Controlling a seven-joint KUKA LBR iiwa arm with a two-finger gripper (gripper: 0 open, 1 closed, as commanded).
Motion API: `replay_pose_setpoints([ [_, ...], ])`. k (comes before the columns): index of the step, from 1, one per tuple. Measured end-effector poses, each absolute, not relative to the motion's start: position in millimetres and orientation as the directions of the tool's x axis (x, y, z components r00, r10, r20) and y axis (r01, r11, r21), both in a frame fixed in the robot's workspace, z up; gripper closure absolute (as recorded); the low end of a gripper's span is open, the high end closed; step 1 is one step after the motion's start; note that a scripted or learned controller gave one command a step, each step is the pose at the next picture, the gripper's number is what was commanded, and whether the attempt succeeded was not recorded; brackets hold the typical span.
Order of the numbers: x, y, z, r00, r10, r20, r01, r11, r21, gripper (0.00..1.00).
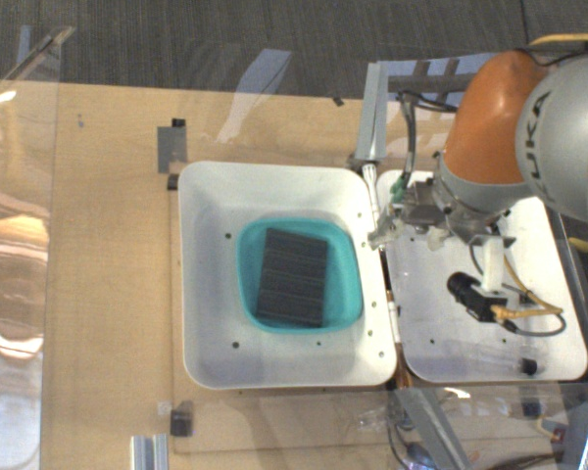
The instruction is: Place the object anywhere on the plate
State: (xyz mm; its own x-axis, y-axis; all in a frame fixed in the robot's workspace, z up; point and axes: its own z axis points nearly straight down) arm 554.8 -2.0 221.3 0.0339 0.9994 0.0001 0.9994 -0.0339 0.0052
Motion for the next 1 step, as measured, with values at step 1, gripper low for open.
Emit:
replay_pose_setpoints([
  [1,618.3,6.2,184.7,0.041,0.999,0.000,0.999,-0.041,0.005,0.00],
])
